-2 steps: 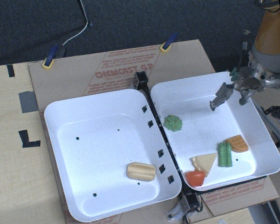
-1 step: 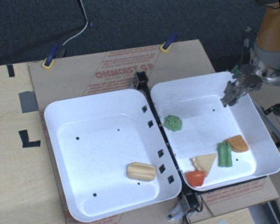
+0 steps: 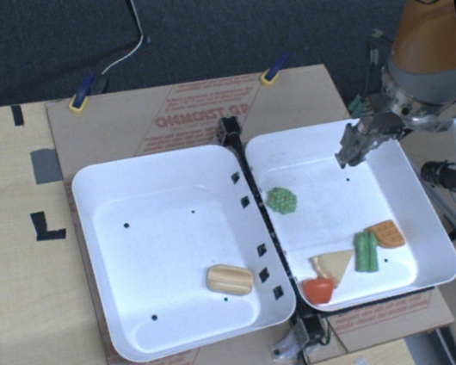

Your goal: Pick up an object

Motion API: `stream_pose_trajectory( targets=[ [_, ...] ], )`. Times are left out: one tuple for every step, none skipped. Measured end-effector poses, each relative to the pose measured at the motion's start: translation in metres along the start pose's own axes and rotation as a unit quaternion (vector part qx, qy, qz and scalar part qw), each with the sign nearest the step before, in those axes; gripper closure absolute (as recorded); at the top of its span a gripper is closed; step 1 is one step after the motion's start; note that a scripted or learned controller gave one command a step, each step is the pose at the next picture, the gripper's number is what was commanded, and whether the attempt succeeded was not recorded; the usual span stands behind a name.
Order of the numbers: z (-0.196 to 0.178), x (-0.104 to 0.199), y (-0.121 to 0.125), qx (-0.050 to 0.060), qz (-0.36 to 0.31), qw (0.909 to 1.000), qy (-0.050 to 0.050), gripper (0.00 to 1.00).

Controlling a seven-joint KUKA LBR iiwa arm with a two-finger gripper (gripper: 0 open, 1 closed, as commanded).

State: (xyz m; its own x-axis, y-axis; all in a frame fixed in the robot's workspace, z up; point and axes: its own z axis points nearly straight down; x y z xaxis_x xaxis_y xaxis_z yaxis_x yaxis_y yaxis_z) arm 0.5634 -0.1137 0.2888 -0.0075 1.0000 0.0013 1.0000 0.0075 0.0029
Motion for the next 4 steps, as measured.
stream_pose_trajectory(
  targets=[
    [-0.030, 0.046, 0.004, 0.000, 0.000, 1.0000, 0.000, 1.00],
    [0.047, 0.117, 0.011, 0.005, 0.001, 1.0000, 0.000, 1.00],
    [-0.012, 0.179, 0.011, 0.000, 0.000, 1.0000, 0.000, 1.00],
    [-0.021, 0.245, 0.009, 0.002, 0.000, 1.0000, 0.000, 1.00]
  ],
)
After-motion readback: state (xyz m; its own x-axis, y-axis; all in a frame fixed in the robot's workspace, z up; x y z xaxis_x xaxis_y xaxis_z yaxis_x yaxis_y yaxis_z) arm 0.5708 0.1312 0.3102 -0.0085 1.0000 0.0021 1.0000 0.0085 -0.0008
